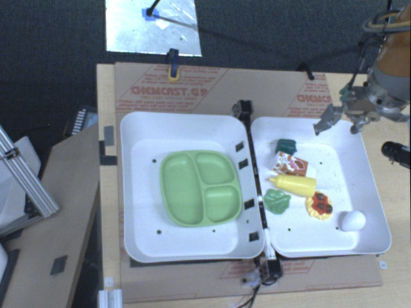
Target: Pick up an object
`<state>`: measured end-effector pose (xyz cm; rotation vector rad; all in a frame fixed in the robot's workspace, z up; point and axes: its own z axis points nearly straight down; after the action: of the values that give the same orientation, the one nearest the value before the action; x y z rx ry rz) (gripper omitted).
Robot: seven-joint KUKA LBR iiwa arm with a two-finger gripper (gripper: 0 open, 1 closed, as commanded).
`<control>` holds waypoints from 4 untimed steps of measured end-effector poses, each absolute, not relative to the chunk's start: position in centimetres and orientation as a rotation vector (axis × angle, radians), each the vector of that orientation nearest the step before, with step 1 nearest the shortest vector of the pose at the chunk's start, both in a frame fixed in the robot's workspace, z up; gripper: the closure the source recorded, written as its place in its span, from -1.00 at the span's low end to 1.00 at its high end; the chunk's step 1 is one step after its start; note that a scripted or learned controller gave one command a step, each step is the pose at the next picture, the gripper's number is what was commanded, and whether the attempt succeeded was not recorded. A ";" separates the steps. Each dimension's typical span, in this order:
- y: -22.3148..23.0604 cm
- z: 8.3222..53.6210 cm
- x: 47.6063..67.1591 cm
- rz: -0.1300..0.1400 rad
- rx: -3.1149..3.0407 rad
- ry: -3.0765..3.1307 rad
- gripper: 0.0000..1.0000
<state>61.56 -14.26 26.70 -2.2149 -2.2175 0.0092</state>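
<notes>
At the frame's right edge the arm is cut off; its gripper point(339, 122) hangs spread, holding nothing, above the right bin's point(372, 172) upper corner. The yellow bottle point(294, 184) lies mid-bin.

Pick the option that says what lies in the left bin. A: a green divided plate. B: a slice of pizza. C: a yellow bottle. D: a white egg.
A: the green divided plate sits alone in the left bin, while the yellow bottle, the white egg and the pizza slice all lie in the right bin.
</notes>
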 end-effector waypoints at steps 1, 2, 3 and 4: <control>-14.2 27.4 61.8 -0.001 -2.219 -2.226 -1.00; -14.7 21.4 62.2 0.003 -2.219 -2.221 -1.00; -14.9 15.1 62.0 0.003 -2.219 -2.220 -1.00; -13.8 10.4 62.1 -0.009 -2.219 -2.227 -1.00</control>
<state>62.14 -13.83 10.37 -2.2191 -2.2269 -0.0085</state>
